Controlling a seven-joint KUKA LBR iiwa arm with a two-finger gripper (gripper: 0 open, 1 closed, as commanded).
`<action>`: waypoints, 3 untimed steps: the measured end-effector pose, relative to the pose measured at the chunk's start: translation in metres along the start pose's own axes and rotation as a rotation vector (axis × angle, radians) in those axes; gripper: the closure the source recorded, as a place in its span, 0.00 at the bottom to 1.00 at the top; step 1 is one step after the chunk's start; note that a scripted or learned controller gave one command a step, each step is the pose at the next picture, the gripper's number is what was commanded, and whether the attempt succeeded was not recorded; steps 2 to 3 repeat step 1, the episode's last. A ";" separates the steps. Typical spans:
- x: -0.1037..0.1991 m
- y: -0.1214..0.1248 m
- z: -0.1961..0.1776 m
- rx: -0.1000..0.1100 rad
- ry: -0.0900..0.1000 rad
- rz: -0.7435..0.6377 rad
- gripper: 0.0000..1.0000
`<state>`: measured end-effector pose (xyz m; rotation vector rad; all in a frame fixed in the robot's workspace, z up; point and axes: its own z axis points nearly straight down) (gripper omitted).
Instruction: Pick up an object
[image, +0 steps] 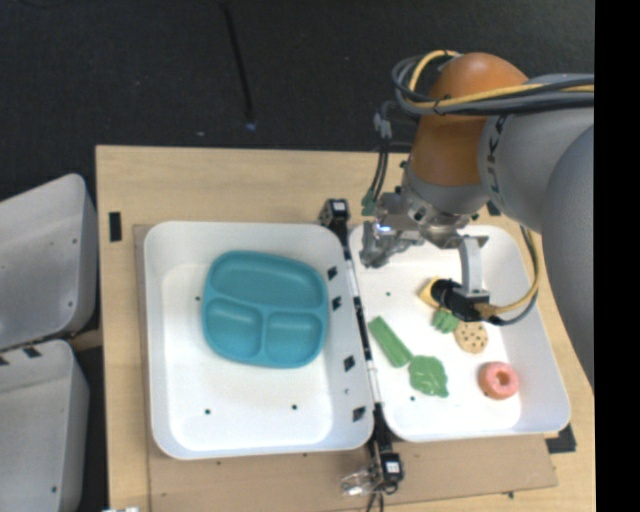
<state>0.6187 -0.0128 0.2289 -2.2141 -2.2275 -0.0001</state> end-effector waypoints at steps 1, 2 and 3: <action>0.049 -0.016 0.006 0.001 -0.001 0.001 1.00; 0.049 -0.016 0.006 0.001 -0.001 0.001 1.00; 0.049 -0.016 0.006 0.001 -0.001 0.001 1.00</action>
